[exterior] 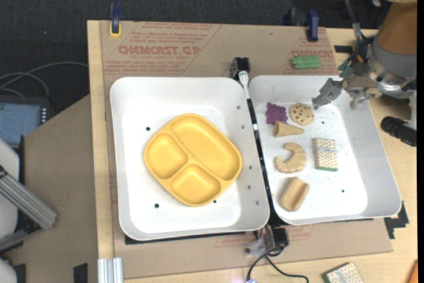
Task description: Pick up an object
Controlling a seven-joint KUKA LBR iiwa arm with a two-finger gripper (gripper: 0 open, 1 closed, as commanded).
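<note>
The things on offer lie in the right bin, a shallow white tray with rounded corners: a purple piece with a ragged outline near its upper left, a round chocolate-chip cookie just beside it on the right, and a tan cone-shaped wedge touching or nearly touching both from below. Lower down sits a pale, curved croissant, and just to its right a flat rectangular cracker with a speckled face and a green edge; nearest the front of the bin lies a stubby tan bread roll, tilted on a diagonal. None of these is lifted — all rest on the bin floor. The gripper hangs over the upper right part of this bin, above and to the right of the cookie and apart from it; one grey finger slants down toward the bin, nothing shows between the fingers, and whether the jaws are spread or closed cannot be told. The left bin, touching the right one along a dark seam, holds a yellow three-compartment plate, turned at an angle. On the brown board behind the right bin lies a small green object.
</note>
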